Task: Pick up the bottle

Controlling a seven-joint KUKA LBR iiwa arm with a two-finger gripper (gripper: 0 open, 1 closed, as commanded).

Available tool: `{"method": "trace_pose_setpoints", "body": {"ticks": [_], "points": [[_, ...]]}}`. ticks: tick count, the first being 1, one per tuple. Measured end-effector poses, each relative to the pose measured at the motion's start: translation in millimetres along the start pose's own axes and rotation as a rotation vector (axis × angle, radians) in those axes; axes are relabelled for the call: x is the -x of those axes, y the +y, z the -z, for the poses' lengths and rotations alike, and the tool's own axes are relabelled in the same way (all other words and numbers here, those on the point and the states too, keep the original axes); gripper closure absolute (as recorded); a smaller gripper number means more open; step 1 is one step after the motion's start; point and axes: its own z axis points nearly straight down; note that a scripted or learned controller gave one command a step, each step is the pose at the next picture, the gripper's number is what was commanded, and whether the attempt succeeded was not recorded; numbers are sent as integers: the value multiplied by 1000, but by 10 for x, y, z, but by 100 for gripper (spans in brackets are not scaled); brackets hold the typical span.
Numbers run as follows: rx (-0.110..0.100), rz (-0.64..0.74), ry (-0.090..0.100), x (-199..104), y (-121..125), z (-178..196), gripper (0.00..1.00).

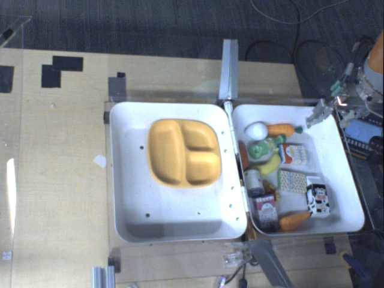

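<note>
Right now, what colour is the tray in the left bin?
Yellow-orange, plain, with three compartments; the tray shows clearly in the camera view.

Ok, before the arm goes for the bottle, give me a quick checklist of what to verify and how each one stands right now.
1. Bottle located: cannot tell for sure; a small grey-capped container lies at the right bin's left wall.
2. Space around it: not ok, a banana and a red packet crowd it.
3. End effector above the bottle: not ok, it sits at the bin's upper right corner.
4. End effector carrying nothing: cannot tell.
5. Yellow tray out of the way: ok, it is in the left bin.
</note>
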Motion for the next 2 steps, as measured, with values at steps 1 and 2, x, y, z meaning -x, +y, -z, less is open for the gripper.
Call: {"method": "trace_pose_setpoints", "body": {"ticks": [1,2], "points": [[21,49,-4,-277,-301,-1589,0],[38,-197,-4,-799,-484,-1669,0]]}}
